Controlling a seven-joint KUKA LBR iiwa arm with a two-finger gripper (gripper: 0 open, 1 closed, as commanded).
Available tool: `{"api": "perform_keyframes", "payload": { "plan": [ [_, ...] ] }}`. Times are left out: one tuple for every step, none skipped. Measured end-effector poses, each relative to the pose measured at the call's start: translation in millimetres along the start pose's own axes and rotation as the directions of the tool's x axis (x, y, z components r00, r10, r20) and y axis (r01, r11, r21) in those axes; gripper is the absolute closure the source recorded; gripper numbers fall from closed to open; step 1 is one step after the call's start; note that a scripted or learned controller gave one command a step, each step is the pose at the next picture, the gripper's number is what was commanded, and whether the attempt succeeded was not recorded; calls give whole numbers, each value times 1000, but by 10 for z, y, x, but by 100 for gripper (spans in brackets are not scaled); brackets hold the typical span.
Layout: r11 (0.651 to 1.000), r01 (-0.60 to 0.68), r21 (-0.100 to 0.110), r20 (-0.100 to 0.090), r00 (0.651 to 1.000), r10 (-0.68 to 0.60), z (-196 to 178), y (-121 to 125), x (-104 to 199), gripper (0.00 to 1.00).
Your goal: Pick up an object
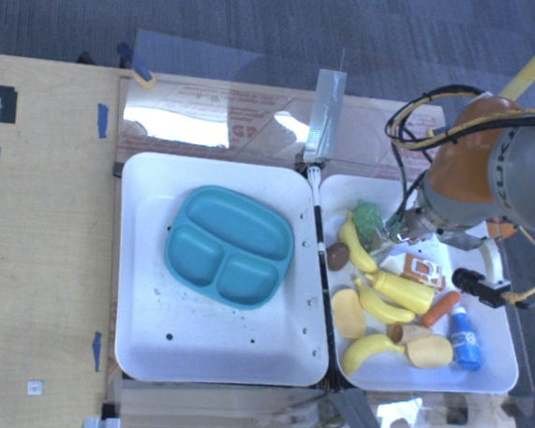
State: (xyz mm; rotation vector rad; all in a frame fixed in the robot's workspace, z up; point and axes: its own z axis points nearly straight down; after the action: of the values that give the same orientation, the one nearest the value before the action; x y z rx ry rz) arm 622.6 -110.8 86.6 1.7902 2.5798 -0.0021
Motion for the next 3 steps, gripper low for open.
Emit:
{"api": "perform_keyframes", "payload": {
  "plan": [
    [993,-114,-7,-3,993,114,-1014,546,838,100],
    [993,-119,2,-2,993,119,-972,513,807,0],
    [1000,-13,3,-2,1000,13,-972,-145,456,0]
  ]
}}
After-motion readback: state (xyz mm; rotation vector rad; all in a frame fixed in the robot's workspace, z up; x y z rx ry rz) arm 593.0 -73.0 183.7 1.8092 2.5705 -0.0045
